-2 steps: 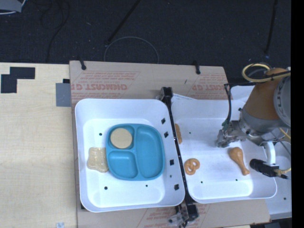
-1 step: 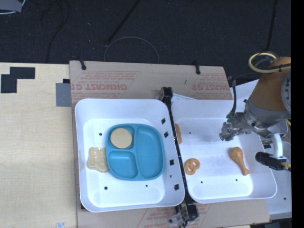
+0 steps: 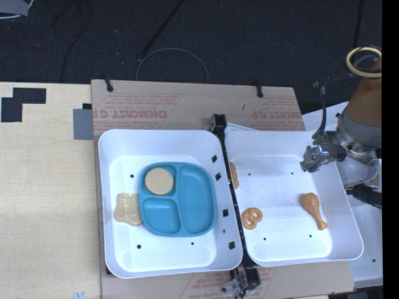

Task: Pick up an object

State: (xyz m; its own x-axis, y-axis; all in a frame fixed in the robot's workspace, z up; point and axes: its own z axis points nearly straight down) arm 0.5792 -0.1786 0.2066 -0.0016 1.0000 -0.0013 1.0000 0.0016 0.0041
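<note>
1. Camera view: two white bins are sitting side by side on a cardboard sheet; left bin (image 3: 118, 254), right bin (image 3: 293, 254)
2. The arm (image 3: 365, 104) is reaching in from the right, orange band above grey wrist; its gripper (image 3: 313, 159) is hovering over the right bin's upper right edge, holding nothing that shows
3. Jaw state: cannot tell, metal parts too small and cluttered
4. A tan drumstick (image 3: 313, 209) is lying in the right bin's right half, fat end up-left, thin end pointing down-right, below the gripper and apart from it
5. A brown pretzel (image 3: 252, 218) is lying near the same bin's left wall, well apart from the drumstick
6. A blue divided tray (image 3: 187, 210) is resting in the left bin, a round tan biscuit (image 3: 158, 180) sitting in its upper left compartment
7. A pale toast slice (image 3: 128, 209) is lying just beside the tray's left edge
</note>
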